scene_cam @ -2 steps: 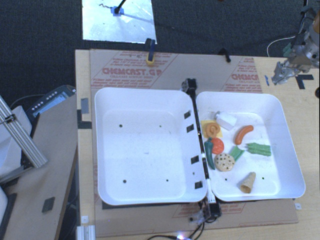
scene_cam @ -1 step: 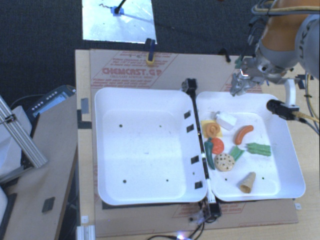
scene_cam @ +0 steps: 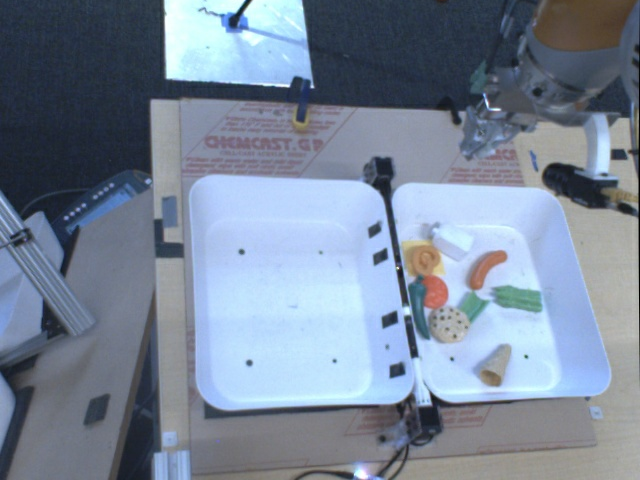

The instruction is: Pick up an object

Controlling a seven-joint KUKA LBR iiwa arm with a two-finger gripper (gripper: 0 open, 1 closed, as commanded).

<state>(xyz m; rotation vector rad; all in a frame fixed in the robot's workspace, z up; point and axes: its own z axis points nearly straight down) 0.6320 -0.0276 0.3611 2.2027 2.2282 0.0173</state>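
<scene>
**Currently: end effector above the right bin's far rim**

Two white bins sit side by side on the counter (scene_cam: 170, 268). The left bin (scene_cam: 215, 203) has a bare floor. The right bin (scene_cam: 575, 298) holds eight objects, one of each: white block (scene_cam: 452, 239), yellow piece (scene_cam: 424, 259), orange sausage (scene_cam: 487, 268), red tomato (scene_cam: 434, 291), dark green pepper (scene_cam: 418, 320), light green vegetable (scene_cam: 518, 299), cookie (scene_cam: 448, 324), cone (scene_cam: 494, 364).

Seven of these cluster in the left and centre of the right bin, close to the wall shared with the left bin; several touch or overlap. The cone lies apart, nearer the front rim. The right side of the bin floor is open.

The arm (scene_cam: 575, 28) enters from the upper right. The end effector (scene_cam: 482, 140) hangs over the counter just beyond the right bin's far rim, well apart from all objects. Whether it is released or clenched cannot be told; nothing is visible in it.
</scene>
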